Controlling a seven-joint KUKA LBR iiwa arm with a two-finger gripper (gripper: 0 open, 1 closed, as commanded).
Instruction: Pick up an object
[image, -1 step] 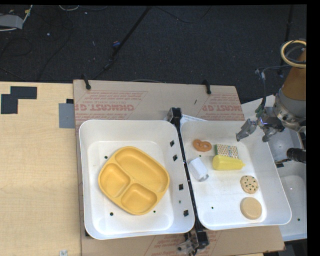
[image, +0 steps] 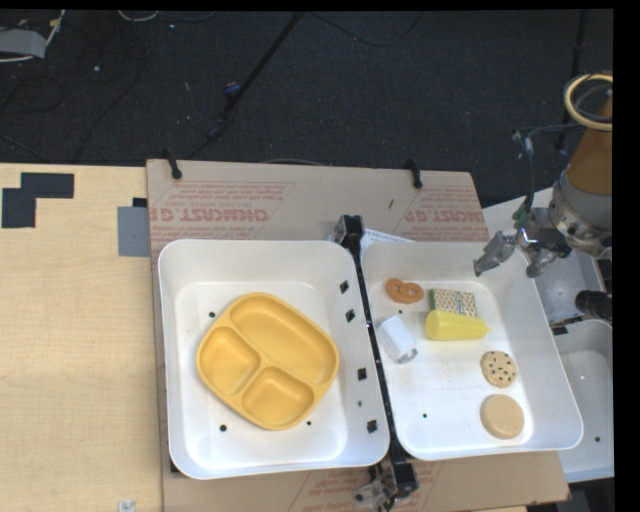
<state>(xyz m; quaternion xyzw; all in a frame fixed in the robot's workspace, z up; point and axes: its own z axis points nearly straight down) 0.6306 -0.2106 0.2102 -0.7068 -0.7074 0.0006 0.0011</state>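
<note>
Objects in the right bin, claw off to the side

Objects for picking all lie in the right bin. A pretzel sits near the bin's upper left, with a small patterned block just to its right. A yellow wedge lies directly below that block, touching or nearly touching it. A white cylinder lies on its side just left of the wedge, close to the divider between the two bins. Lower right, a speckled cookie and a plain tan disc sit one below the other, apart from each other and near the bin's right wall.

Open floor shows in the lower left and middle of this bin, and a strip along the top edge is also free.

The claw hangs above the bin's upper right corner, outside the cluster of items and well apart from the cookie. Its two fingers look spread apart with nothing between them.

The left bin holds a yellow divided tray, set at an angle near the middle, with bare white floor all round it.

Both bins rest on a cardboard sheet on the worktop.
</note>
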